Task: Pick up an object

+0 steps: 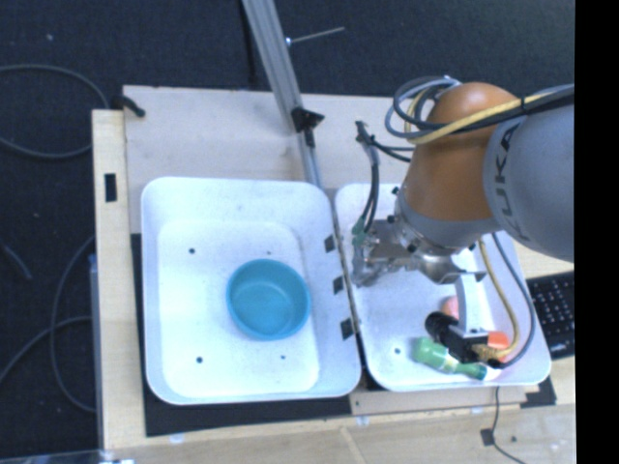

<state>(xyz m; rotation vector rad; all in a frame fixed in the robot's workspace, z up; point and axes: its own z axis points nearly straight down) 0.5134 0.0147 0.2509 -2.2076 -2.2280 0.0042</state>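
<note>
my gripper [366, 267] low at right bin [387, 356] left wall | fingers: can't tell, prob. blurred | shift twd green marker [440, 356], centre over it before closing

glossy blue plastic bowl [268, 299], matt white bins [174, 211]

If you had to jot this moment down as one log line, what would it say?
arm: over right bin | gripper: near its left wall | blue bowl: left bin | small items: right bin's near corner
</note>
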